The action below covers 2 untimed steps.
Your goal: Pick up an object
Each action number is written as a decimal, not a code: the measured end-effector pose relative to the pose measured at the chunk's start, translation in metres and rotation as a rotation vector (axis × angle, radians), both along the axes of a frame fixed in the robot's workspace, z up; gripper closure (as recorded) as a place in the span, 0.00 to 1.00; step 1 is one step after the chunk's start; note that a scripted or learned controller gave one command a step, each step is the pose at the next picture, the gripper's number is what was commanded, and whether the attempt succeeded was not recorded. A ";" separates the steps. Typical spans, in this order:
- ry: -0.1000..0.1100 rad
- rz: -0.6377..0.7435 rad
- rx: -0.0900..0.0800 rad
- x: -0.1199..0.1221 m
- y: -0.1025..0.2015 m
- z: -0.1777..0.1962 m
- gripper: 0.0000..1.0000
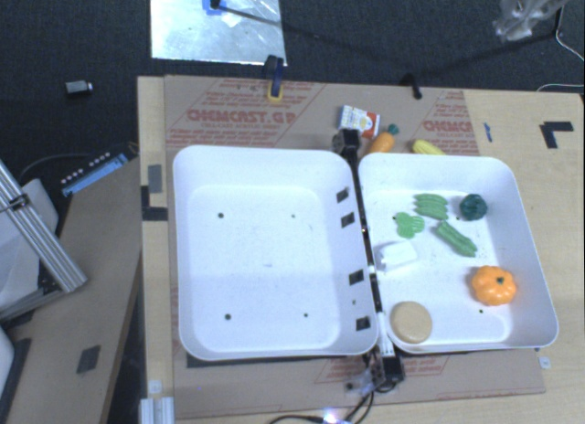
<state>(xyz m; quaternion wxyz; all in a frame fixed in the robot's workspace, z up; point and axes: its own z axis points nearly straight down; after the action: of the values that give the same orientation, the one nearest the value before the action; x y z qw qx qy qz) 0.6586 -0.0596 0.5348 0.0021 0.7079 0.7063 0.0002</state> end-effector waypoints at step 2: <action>0.000 0.000 0.000 0.009 -0.094 -0.001 1.00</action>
<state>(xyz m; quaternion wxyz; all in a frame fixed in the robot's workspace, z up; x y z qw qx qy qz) 0.6679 -0.1536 0.5338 0.0022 0.7080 0.7062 0.0004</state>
